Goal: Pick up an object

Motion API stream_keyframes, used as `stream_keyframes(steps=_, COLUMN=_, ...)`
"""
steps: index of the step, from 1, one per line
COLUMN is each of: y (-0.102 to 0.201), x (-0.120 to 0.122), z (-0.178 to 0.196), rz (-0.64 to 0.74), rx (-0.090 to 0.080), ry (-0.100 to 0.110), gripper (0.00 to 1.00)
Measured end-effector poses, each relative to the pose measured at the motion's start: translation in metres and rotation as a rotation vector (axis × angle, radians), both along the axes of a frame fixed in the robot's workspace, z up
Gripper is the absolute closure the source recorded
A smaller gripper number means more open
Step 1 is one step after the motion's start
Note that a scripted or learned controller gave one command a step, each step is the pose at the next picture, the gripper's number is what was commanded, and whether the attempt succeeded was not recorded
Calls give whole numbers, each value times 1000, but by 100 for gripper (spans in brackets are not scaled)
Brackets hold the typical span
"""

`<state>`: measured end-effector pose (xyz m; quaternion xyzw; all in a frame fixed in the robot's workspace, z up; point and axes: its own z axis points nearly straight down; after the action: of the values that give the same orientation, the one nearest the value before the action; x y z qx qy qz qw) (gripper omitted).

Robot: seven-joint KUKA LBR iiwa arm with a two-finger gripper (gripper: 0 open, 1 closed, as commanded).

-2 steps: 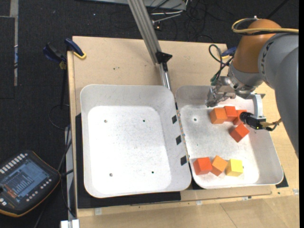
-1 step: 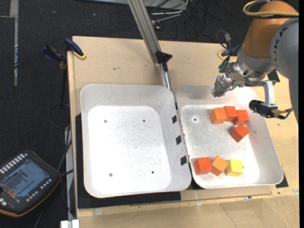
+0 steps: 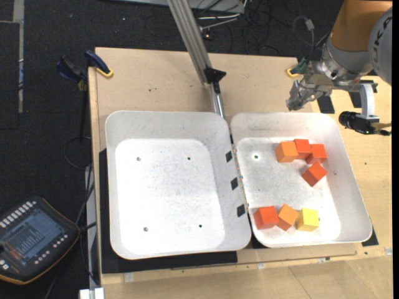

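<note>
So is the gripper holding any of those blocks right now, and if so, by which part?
Nothing is held. The gripper hangs above the right white bin's far rim, apart from the orange, red and yellow blocks.

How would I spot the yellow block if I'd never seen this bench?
Look in the right-hand white bin, along its near edge, where three blocks sit in a row. The yellow block is the rightmost; its neighbours are orange and red-orange.

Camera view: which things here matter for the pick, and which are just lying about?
For the pick: blocks in the right bin, namely the upper orange cluster, the red-orange block, the lower orange pair, the yellow block; gripper.

Lying about: left bin, teach pendant, clamps.
</note>
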<state>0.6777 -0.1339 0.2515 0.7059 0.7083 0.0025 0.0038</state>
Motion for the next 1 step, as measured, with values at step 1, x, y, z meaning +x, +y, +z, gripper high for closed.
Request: stream_keyframes(steps=1, y=0, x=1, z=33, rz=-1, rx=0, ry=3, gripper=100)
